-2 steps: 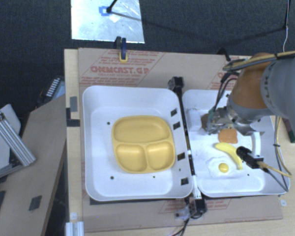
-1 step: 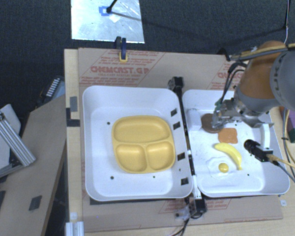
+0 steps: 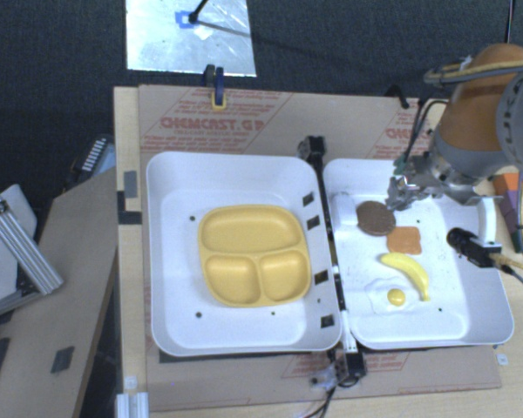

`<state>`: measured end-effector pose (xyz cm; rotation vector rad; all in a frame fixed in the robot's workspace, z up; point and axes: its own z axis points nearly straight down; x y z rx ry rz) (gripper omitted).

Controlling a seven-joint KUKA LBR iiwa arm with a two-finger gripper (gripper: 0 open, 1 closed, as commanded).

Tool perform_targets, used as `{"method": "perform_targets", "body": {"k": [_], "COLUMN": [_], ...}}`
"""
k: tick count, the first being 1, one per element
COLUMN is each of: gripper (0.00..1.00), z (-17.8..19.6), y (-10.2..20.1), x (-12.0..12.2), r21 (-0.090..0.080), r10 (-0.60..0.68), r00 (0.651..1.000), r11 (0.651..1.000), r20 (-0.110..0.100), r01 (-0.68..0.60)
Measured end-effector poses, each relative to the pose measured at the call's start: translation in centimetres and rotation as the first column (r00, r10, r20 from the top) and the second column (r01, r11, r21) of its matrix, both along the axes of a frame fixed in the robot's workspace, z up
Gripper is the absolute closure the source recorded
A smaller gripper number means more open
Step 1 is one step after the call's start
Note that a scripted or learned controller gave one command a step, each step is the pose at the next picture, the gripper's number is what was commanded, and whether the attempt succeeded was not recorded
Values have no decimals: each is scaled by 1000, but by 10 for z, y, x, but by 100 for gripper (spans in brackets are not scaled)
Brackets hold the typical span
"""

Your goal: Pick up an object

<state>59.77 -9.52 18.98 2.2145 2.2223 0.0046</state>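
In the right bin [image 3: 484, 320], the banana [image 3: 407, 273] lies near the middle, its long axis running diagonally from the bin's centre toward its front right corner, just behind the fried egg [image 3: 392, 299]. The gripper [image 3: 401, 190] hangs over the brown disc [image 3: 376, 218] near the back edge, too blurred to tell its state. Red "CHEMCAST GP" lettering shows on the board [image 3: 235, 116] covering the worktop.
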Motion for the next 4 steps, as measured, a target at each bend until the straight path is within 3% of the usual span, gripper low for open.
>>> {"method": "perform_targets", "body": {"k": [1, 4], "gripper": [100, 100], "z": [44, 22], "y": [-4, 149], "x": [4, -15], "r21": [0, 2], "r10": [0, 4], "r00": [1000, 1000], "r11": [1000, 1000], "r20": [0, -4], "r01": [0, -4]}}
